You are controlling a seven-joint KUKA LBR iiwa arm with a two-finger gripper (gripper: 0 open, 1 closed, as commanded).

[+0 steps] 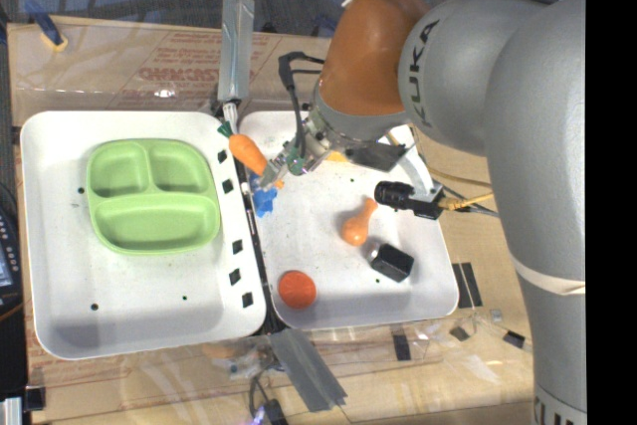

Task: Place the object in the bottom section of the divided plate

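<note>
A green divided plate (154, 194) lies in the left bin, its one wide section toward the near side and two smaller sections behind it. In the right bin, a toy carrot (246, 153) rests against the left wall with a small blue piece (264, 202) just below it. My gripper (282, 168) hangs low over the right bin's left part, right beside the carrot and just above the blue piece. The wrist hides what lies directly beneath it.
The right bin (428, 289) also holds an orange ball (297, 289), an orange gourd-shaped toy (358, 222) and a black block (391, 262). A divider wall (246, 249) with black clips separates the bins. The arm's bulk covers the right bin's far right corner.
</note>
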